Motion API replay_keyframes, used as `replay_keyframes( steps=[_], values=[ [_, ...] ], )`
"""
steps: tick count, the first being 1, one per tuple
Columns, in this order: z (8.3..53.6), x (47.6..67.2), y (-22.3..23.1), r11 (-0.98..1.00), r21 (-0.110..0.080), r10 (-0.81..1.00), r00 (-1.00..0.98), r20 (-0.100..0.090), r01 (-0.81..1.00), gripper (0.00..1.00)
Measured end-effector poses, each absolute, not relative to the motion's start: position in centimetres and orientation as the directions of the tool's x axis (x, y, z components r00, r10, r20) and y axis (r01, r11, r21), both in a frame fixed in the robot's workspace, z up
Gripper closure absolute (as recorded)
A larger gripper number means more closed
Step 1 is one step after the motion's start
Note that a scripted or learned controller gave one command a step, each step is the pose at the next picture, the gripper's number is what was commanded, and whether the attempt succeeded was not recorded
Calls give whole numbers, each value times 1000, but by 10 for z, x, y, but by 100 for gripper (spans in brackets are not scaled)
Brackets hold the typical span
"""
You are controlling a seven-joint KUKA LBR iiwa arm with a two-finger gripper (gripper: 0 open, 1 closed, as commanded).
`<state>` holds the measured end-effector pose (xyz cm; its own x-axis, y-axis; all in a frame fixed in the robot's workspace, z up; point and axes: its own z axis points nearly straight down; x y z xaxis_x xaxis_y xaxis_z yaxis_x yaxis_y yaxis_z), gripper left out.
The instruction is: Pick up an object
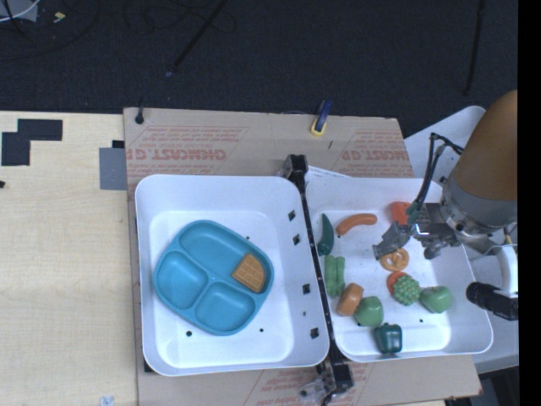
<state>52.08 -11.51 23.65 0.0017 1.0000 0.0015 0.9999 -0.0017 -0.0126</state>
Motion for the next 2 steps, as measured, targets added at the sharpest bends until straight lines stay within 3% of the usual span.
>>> replay_keyframes(
  steps=[1, 2],
  values=[
    [242, 523, -115, 0, -2, 1000, 0, 0, 1000, 0],
    [177, 519, -114, 0, -9, 1000, 0, 2, 1000, 0]
  ],
)
